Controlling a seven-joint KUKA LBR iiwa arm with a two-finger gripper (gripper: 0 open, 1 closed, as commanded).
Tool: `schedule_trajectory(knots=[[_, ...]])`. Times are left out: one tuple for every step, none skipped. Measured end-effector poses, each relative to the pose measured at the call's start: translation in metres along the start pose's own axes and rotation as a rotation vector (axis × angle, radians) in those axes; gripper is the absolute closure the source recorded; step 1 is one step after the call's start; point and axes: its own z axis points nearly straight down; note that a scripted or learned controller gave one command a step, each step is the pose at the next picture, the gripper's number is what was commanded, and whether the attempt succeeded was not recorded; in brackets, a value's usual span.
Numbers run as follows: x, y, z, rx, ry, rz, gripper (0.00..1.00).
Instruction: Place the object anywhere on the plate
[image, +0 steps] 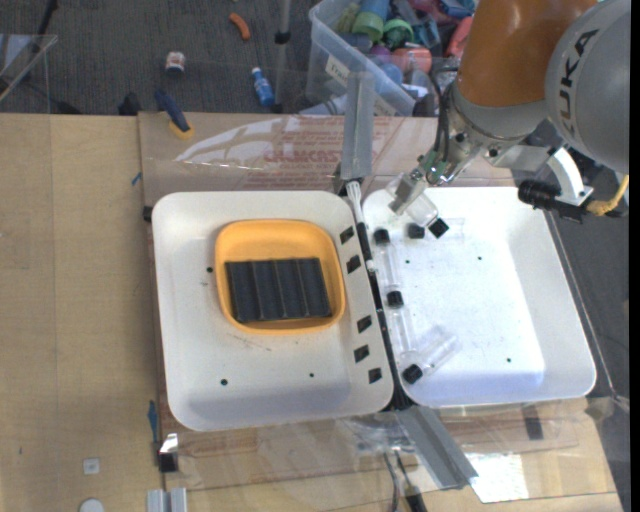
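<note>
Arm (520, 60) fills upper right, gripper (425, 195) low over right bin (520, 330); finger state unclear, possibly shut. Dark ridged block (278, 290) lies on orange plate (278, 238), left bin (190, 330).

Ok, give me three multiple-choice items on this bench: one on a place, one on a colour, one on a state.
1. Where does the plate sit?
A. In the left bin
B. In the right bin
C. On the bare bench

2. What colour is the plate?
A. Blue
B. Orange-yellow
C. Green

3. How does the dark ridged object lie?
A. Standing upright on the bench
B. Hanging over the bin's edge
C. Flat on the plate

Answers:
1. A, the plate rests inside the left bin, while the gripper hangs over the right bin.
2. B, its rim shows orange-yellow all round the dark object.
3. C, the object lies flat within the plate's rim.
</note>
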Motion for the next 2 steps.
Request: schedule_trajectory(knots=[[-0.005, 0.0, -0.008, 0.0, -0.001, -0.012, 1.0], [-0.013, -0.01, -0.004, 0.004, 0.002, -0.047, 1.0]])
